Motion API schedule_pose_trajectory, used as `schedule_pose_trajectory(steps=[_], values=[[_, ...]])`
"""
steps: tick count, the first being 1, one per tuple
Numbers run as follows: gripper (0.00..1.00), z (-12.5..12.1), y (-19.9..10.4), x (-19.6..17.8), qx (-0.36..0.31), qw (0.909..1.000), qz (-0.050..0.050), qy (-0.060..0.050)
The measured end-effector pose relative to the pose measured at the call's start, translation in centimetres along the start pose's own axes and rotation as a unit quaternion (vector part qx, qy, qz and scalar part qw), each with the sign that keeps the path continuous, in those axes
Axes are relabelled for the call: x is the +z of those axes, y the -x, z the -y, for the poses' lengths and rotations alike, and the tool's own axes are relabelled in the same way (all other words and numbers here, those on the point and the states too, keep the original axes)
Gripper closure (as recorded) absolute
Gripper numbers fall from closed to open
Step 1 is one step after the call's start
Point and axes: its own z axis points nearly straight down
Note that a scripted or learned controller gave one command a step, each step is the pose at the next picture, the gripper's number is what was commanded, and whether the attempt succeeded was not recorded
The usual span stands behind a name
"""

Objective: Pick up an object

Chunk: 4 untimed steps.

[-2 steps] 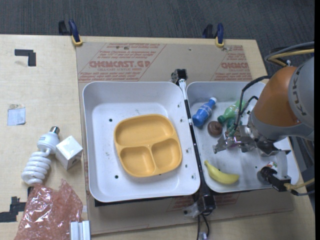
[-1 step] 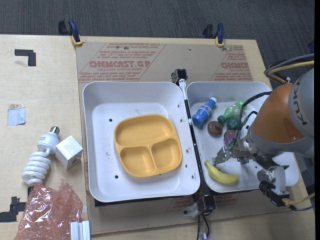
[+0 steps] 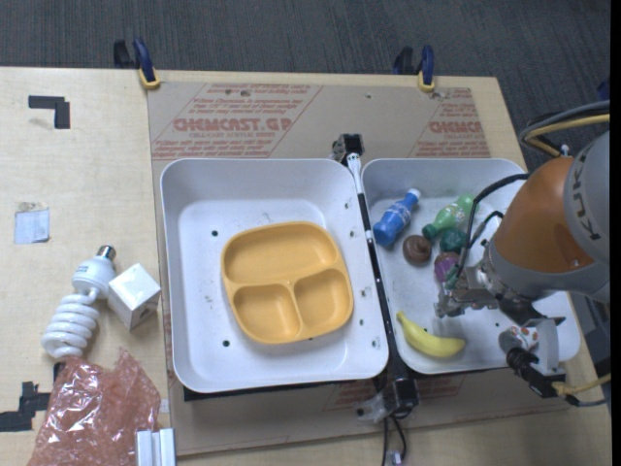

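The landmark for all positions is the right bin (image 3: 388,178), the shallow white tray on the bench (image 3: 87,202) nearest the arm (image 3: 558,226).

Nearest the camera, at the lower edge of the view, a crumpled piece of reddish plastic film (image 3: 92,411) lies on the bench well to the left of the right bin. Just above it sit a white spiral light bulb (image 3: 78,309) and a small white cube (image 3: 134,294), the two touching or nearly so.

Inside the right bin, a yellow banana (image 3: 429,339) lies against the near wall, at the left end. The gripper (image 3: 456,297) is low inside the bin, just above and beside the banana's far end. Whether its fingers are spread or pressed together cannot be told, and no object is seen between them.

Further back in the right bin, a purple item (image 3: 447,264) shows at the arm's edge, partly hidden. A brown round object (image 3: 417,249) lies just to its left. A green object (image 3: 450,216) lies behind these. A blue bottle with a white cap (image 3: 394,218) lies tilted near the bin's left wall.

The left bin (image 3: 194,260) touches the right bin's left wall and holds a yellow divided plate (image 3: 287,282).

Two blue-and-yellow clamps (image 3: 146,66) (image 3: 424,66) grip the far edge of the board beyond the right bin.
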Motion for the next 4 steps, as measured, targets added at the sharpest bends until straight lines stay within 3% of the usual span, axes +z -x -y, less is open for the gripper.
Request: schedule_pose_trajectory(steps=[1, 2, 3, 4], values=[[1.00, -0.5, -5.9, -9.0, -0.003, 1.0000, 0.000, 0.000], [1.00, -1.0, -14.2, -9.0, -0.002, 1.0000, 0.000, -0.001], [1.00, 0.5, -10.9, -12.1, -0.002, 1.0000, 0.000, -0.001], [0.00, 0.5, -10.9, -12.1, -0.002, 1.0000, 0.000, -0.001]])
